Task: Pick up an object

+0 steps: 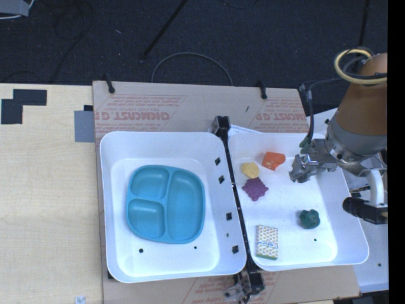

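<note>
The right bin (351,253) holds an orange block (273,160), a yellow piece (250,170), a purple piece (255,188), a dark green ball (309,218) and a small patterned card box (266,241). My gripper (301,170) hangs over the right bin's upper right part, right of the orange block and above the green ball. Nothing shows between its fingers. Its grey arm with the orange band reaches in from the right.
The left bin (114,163) holds a blue divided plate (166,203). A black divider (231,195) with clips runs between the bins. Cardboard lies under both bins, and a pale wooden bench top stretches to the left.
</note>
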`<state>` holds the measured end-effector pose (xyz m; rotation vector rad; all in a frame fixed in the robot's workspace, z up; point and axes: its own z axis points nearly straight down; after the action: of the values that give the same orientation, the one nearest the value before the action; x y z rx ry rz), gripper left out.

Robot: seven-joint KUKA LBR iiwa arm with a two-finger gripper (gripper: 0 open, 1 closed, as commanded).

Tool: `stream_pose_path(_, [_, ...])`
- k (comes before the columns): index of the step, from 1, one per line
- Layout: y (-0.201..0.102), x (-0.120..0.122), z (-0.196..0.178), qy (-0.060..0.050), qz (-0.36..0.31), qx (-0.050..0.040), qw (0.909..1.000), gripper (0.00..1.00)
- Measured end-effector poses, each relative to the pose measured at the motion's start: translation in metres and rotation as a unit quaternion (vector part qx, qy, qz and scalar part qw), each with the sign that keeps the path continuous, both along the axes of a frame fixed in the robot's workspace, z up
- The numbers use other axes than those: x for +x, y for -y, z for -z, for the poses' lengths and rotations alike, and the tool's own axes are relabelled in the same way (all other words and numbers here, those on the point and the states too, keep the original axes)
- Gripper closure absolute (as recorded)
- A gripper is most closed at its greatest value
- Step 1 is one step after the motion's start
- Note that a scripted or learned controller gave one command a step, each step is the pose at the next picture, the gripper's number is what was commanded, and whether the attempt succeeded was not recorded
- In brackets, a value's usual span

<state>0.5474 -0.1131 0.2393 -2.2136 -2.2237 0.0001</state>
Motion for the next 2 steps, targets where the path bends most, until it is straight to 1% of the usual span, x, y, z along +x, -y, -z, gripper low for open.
stream_pose_path(1, [-0.05,0.007,-0.006,0.001,0.0,-0.0003,1.0,1.0])
stream_pose_path(2, [-0.109,0.005,0.007,-0.001,0.0,0.0,1.0,1.0])
